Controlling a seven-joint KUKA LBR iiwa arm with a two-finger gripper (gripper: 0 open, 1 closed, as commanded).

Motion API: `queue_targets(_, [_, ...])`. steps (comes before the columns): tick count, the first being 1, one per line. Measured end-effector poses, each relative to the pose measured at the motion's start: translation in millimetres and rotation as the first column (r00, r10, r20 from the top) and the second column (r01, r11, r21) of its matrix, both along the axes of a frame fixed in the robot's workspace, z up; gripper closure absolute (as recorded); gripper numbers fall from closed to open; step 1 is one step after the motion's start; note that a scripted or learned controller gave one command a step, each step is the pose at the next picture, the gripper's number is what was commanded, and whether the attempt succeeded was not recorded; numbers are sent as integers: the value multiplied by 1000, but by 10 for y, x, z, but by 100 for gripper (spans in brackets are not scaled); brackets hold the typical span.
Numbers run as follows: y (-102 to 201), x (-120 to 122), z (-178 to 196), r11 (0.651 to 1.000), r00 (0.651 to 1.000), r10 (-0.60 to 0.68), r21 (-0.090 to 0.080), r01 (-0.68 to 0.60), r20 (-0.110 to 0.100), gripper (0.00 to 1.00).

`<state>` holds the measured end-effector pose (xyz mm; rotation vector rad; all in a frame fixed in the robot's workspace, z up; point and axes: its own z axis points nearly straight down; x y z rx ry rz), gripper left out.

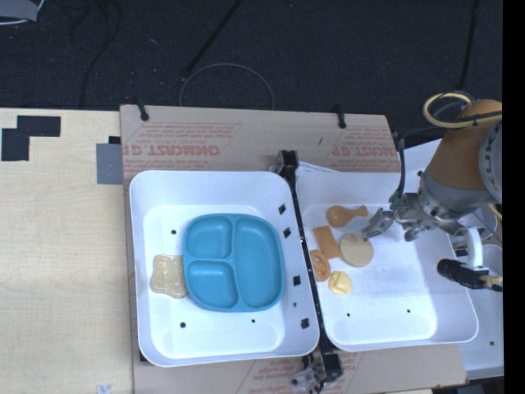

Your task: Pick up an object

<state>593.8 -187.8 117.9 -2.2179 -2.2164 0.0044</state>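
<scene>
Two shallow white bins sit side by side in the lower middle of the frame, on a sheet of printed cardboard. The left bin (156,195) holds a blue divided plate (232,262) with three compartments, lying flat near the bin's centre. Touching the plate's left edge is a pale, lumpy beige piece (168,276) that looks like toy bread or a cracker.

The right bin (410,322) carries a cluster of small toy foods in its upper left part. A tan drumstick-shaped piece (345,215) lies uppermost, its thin end pointing right. Below it, a flat orange-brown slab (326,242) lies at a slant, and just to its right is a round, cream-coloured disc (357,250). Lower left of the slab is a small orange curled piece (319,265), and just beside that a small yellow lump (340,282).

The arm comes in from the right edge of the frame, its orange band at the upper right. The gripper (395,222) hangs over the upper middle of the right bin, just right of the drumstick and above the disc. Its metal fingers (377,223) spread apart, with nothing between them.
</scene>
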Motion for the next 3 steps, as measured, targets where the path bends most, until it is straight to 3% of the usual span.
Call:
queue_targets(1, [-19, 4, 127, 1000, 1000, -2, -1, 2, 2, 100])
queue_targets(3, [-212, 14, 1217, 1000, 1000, -1, -4, 1, 10, 100])
